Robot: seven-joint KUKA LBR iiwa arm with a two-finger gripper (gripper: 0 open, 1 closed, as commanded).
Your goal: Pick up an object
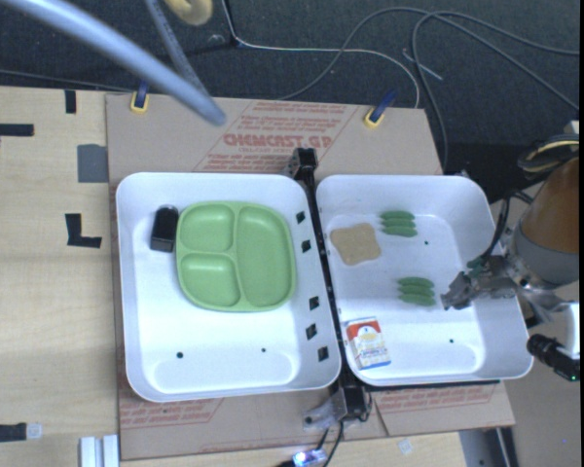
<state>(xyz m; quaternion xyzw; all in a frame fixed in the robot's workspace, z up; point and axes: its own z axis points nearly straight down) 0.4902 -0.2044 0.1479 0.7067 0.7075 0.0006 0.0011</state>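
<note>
Two shallow white bins sit side by side on a sheet of printed cardboard [273,129] laid over the wooden worktop [39,261]. The left bin [141,348] holds a green divided plate [237,257] with three compartments, and a small black block [164,229] lies just beside the plate's left edge, touching or nearly touching it.

The right bin [438,358] holds four loose things. A tan, roughly square sponge [355,244] lies near the bin's upper left. A green pea pod [398,224] lies just to its right, toward the back wall. A second green pod [416,291] lies nearer the middle of the bin (slightly right of centre). A small white card with a red and orange print [367,342] lies near the front edge, well apart from both pods.

The arm [555,222] reaches in over the right bin's right rim. Its gripper [459,295] hangs low at that rim, just beside the second pod's right end. The dark fingers blur together at this size, so it cannot be told whether they are apart or together, and nothing can be seen between them.
</note>
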